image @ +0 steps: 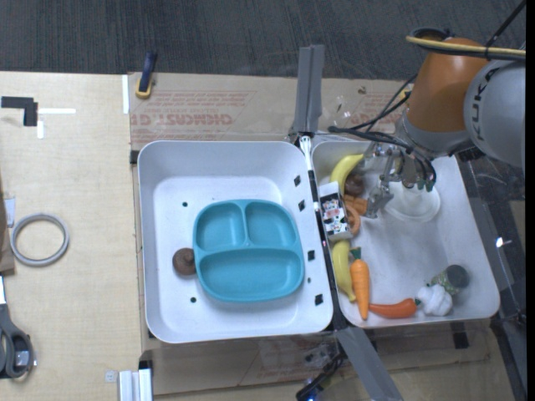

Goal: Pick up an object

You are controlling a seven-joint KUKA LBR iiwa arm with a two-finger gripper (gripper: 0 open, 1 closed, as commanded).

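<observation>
My claw (378, 192) hangs low in the upper part of the right white bin (468, 249), beside a curved yellow banana (343, 170) that lies against the bin's left wall. Whether I have anything in my grip, I cannot tell; the wrist and cables hide that. A clear round plastic cup (415, 201) sits just to the claw's right. Lower along the left wall lie a second yellow banana (339, 266) and an orange carrot with a green top (359, 281), touching. A red chili pepper (393, 309) rests near the front wall, beside a small white lumpy toy (435, 299). The left white bin (159, 182) holds a teal three-compartment plate (248, 250), with a small brown round thing (184, 261) just at its left.
</observation>
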